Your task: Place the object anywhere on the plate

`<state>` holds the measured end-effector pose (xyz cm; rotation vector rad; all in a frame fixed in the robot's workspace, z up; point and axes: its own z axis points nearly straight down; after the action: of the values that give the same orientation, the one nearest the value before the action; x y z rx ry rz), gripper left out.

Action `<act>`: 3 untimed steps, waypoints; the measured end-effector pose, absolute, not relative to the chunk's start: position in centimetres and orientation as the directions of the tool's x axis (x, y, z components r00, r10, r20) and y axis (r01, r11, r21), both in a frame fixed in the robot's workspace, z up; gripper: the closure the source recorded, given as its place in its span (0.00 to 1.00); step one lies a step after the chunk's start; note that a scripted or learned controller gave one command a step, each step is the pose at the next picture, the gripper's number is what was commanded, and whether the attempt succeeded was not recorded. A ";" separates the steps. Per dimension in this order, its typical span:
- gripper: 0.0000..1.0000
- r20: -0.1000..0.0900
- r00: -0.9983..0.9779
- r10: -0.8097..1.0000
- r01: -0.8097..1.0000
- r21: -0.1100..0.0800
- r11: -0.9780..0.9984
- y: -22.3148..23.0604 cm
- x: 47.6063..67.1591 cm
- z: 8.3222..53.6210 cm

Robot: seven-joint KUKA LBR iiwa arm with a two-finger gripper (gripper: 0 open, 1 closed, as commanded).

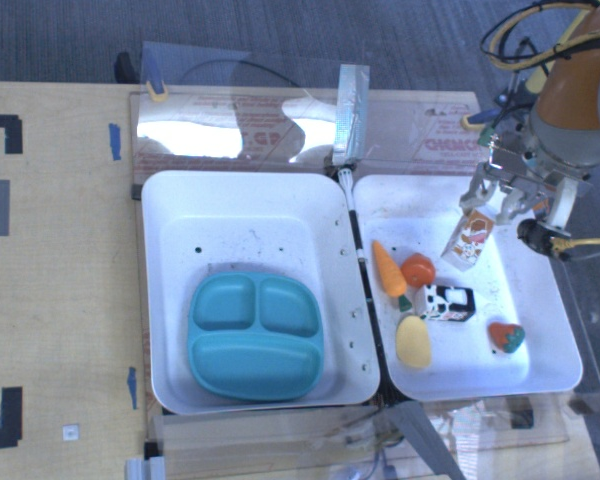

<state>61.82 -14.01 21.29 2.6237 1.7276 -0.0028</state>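
claw (492,200) | gripping small carton (469,238) | raised above right bin (550,298)

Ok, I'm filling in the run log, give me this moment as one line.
gripper: shut on small carton, lifted over right bin | blue plate: in left bin, bare | task: not yet done

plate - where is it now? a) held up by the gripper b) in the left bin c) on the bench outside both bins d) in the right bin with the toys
b: the blue plate lies flat in the left bin, while the carrot and the other toys sit in the right bin.
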 end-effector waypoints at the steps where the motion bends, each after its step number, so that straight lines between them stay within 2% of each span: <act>1: 1.00 0.001 0.235 0.972 0.972 -0.007 -0.235 -4.6 58.6 18.3; 2: 1.00 0.002 0.233 0.972 0.972 -0.003 -0.233 3.8 57.2 18.4; 3: 0.00 0.000 0.237 0.971 0.971 -0.003 -0.237 3.5 57.2 18.4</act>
<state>57.20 3.54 18.41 2.4731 1.9413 -0.0030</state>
